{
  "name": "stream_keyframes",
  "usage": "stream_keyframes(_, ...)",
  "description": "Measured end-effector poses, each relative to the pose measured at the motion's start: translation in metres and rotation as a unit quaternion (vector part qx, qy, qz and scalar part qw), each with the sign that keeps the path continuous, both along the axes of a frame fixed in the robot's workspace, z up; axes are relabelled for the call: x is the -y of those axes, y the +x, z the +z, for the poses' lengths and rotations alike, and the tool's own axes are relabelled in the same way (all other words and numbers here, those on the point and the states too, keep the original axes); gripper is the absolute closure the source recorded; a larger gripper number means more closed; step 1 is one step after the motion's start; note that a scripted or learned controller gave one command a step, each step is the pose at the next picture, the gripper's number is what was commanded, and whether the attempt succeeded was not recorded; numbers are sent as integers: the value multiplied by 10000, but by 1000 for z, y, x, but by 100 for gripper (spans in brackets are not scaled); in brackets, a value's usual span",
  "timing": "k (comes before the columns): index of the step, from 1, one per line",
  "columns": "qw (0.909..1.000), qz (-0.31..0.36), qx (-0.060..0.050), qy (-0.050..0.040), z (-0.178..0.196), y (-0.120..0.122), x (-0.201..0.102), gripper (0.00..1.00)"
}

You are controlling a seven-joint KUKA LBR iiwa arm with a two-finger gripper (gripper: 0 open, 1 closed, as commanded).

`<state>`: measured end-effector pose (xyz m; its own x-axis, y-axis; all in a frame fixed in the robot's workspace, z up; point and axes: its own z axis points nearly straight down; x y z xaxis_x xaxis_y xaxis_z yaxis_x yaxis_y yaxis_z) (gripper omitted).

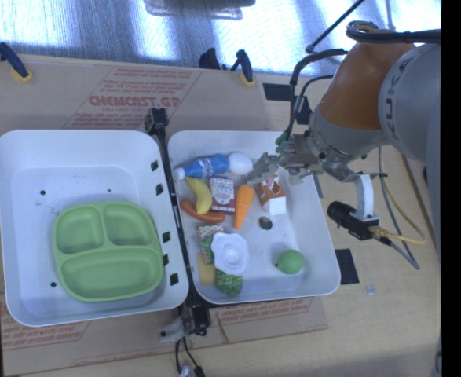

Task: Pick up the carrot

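One carrot [244,205] lies in the right bin [318,234], just beside and below-left of the gripper [281,166], which hangs over the bin's upper right part. Whether the tool is spread or closed cannot be told; nothing is seen held in it. The carrot's long axis runs nearly upright in the view, thick end toward the gripper, tip pointing away and down. A small carton [272,192] sits directly under the tool, touching or nearly touching the carrot's right side, and a printed packet [222,194] crowds its left. A banana [200,195] lies farther left; a green ball [290,261] sits well below.
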<state>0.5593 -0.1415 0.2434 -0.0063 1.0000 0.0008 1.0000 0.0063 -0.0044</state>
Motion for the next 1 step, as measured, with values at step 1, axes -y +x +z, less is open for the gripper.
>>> stream_keyframes(1, 9863, 1650, 7, 2, -134, 37, -27, 0)
